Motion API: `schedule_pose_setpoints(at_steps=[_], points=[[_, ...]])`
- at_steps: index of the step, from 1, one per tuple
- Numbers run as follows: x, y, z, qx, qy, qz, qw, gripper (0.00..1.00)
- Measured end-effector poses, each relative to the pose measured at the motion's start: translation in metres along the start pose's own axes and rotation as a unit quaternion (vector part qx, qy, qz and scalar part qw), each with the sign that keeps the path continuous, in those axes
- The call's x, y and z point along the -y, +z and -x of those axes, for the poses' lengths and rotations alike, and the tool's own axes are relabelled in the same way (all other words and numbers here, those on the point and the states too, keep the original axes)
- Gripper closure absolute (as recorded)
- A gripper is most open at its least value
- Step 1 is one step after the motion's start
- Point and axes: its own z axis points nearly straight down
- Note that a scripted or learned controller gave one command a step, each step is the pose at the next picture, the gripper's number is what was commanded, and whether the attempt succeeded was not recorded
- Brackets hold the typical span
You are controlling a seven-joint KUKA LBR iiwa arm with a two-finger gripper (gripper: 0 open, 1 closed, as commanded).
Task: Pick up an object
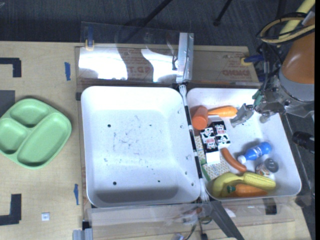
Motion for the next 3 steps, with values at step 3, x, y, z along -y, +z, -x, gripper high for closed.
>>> schedule_pose_setpoints(at_steps=[3], points=[[-0.112, 0.172, 0.088, -0.005, -0.228, -0.006, 0.9736, 0.00]])
